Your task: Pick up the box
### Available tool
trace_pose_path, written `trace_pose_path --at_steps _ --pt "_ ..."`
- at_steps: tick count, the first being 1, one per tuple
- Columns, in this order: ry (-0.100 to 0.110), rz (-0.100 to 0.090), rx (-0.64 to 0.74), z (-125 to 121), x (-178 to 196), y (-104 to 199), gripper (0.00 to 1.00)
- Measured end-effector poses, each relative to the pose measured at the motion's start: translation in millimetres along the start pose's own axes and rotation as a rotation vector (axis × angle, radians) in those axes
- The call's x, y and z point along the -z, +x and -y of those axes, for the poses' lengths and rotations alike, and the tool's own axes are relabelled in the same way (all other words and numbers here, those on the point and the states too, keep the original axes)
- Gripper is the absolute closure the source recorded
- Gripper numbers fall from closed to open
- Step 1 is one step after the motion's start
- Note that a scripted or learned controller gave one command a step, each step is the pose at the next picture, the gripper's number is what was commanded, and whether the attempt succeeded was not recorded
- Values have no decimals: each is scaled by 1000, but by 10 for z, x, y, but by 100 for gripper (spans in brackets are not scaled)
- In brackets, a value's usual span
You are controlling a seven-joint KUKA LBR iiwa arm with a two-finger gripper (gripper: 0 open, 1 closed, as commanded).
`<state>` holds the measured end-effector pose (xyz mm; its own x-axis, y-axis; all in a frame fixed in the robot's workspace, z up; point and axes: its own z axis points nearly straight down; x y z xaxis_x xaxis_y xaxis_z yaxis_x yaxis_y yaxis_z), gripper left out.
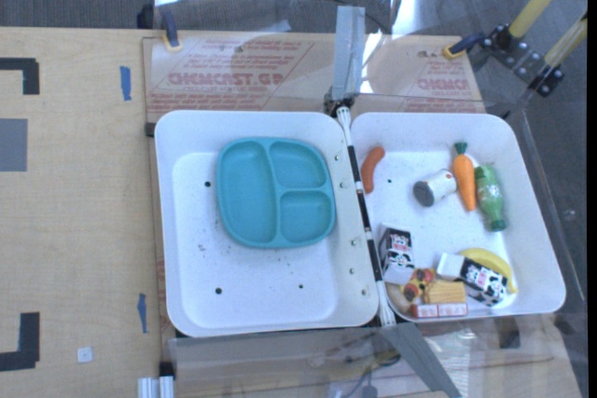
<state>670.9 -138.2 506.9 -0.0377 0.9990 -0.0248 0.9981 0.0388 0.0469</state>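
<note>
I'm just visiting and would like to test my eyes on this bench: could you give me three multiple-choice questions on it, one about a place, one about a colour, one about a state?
1. Where does the divided plate lie?
A. in the left bin
B. in the right bin
C. on the wooden bench

2. What colour is that plate?
A. red
B. teal
C. yellow

3. How does the green bottle rest?
A. upright on its base
B. upside down on the plate
C. on its side beside the carrot

Answers:
1 A: it sits on the left bin floor.
2 B: all three compartments are teal.
3 C: it lies flat in the right bin, right of the carrot.
</note>
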Motion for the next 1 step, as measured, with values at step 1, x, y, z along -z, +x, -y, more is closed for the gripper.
trace_pose_path --at_steps 1 --pt "-7 4 2 -16 118 8 100"
